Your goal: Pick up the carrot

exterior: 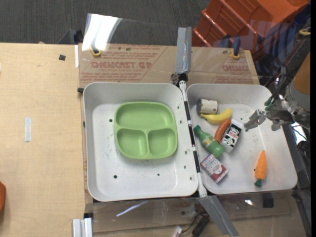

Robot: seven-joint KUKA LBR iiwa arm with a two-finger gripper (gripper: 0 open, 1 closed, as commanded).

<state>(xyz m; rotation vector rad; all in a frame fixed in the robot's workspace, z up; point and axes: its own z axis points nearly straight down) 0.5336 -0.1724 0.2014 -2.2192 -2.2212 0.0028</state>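
A robotics lab: two white bins [94,132] sit on a plywood tabletop [34,132] over printed cardboard [123,63], holding toy groceries, with grey carpet [138,9] behind and stacked orange crates [247,9].

Glossy plastic plate [145,129]; bench [34,132] seemingly wood.

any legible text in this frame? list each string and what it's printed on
"CHEMCAST GP" in red, partly blurred, on the brown sheet behind the left bin.
The same red print on the sheet behind the right bin, cut off and too blurred to read in full.
Milk carton: print too small to read.
Pink box: label too small to read.
Small can: label unreadable.
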